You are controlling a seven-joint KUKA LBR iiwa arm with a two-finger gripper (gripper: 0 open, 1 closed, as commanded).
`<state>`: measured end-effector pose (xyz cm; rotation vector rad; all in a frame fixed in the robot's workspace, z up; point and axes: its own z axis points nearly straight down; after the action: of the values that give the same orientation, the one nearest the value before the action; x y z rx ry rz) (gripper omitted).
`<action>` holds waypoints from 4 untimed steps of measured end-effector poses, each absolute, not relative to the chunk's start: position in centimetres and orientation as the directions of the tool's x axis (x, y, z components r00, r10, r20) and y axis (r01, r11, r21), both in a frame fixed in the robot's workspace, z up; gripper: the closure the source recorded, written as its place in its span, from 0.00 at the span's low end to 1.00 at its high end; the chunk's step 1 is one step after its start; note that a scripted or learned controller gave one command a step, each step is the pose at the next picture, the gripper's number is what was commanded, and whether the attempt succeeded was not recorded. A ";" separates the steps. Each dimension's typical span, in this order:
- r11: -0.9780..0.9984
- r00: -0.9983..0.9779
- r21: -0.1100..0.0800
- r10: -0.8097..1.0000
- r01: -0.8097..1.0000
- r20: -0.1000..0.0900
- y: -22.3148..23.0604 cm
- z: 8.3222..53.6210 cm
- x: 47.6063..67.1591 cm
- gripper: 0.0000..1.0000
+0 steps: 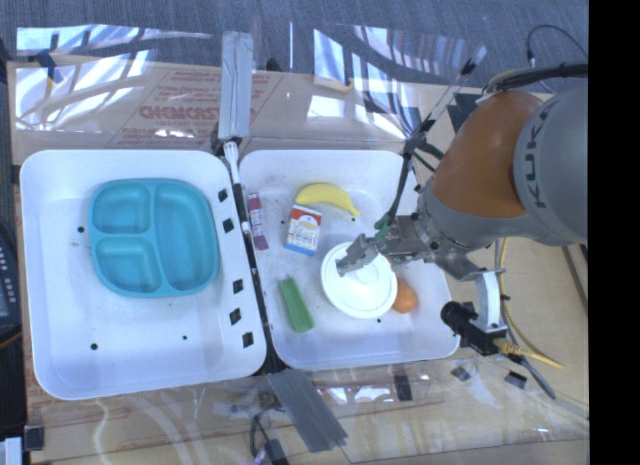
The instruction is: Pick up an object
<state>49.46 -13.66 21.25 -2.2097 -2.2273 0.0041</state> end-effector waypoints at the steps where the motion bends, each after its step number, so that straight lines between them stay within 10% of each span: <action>1: 0.092 -0.092 0.012 0.996 0.996 -0.001 -8.9 9.7 53.6 0.00; 2: 0.172 -0.172 0.015 0.985 0.985 -0.004 -10.1 9.8 49.0 0.00; 3: 0.305 -0.305 0.000 0.952 0.952 0.000 -7.2 19.2 47.7 0.00; 4: 0.242 -0.242 -0.002 0.970 0.970 0.001 -9.8 9.1 49.0 0.00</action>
<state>48.98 -9.79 9.10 -1.9324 -2.4747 0.0011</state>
